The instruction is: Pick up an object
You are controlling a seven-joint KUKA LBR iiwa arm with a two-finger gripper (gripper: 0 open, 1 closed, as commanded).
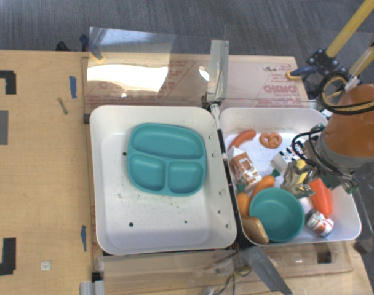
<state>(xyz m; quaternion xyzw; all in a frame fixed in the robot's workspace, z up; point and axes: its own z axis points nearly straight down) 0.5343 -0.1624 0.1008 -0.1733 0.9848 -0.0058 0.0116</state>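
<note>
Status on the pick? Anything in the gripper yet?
Done: the arm has reached into the right bin, with the gripper low among the clutter near the teal bowl and the carrot.
In hand: nothing visibly held; I can't tell how the gripper is set.
Left: grasp and lift. The teal divided plate sits alone in the left bin.

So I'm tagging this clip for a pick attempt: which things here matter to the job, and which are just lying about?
In play:
hand, low in the right bin
teal bowl
carrot
can
pretzel
sausage

Lying about:
teal divided plate in the left bin
blue clamp
</note>
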